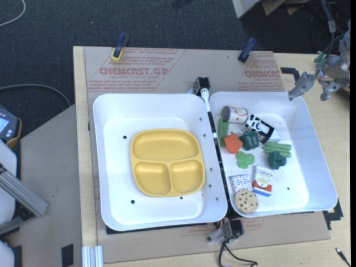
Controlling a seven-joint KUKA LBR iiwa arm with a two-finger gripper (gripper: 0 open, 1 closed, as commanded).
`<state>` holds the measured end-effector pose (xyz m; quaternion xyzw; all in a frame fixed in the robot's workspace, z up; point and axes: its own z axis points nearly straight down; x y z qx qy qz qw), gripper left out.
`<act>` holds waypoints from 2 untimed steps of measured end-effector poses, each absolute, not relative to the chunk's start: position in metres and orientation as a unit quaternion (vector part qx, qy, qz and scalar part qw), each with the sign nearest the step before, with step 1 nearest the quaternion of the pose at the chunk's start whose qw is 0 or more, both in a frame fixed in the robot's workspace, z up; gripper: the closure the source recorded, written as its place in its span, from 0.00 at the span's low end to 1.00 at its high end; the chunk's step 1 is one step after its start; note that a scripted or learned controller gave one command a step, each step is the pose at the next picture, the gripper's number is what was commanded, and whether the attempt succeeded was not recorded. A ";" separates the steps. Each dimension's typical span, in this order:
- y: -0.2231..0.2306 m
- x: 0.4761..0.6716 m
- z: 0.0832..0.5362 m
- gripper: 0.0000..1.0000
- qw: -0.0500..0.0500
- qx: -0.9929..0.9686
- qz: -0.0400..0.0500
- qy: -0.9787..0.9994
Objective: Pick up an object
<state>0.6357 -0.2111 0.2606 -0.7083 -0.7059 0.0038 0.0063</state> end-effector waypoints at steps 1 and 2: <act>-0.210 0.638 0.269 0.00 0.000 -0.707 0.000 -0.707; -0.210 0.638 0.205 0.00 0.003 -0.707 0.002 -0.707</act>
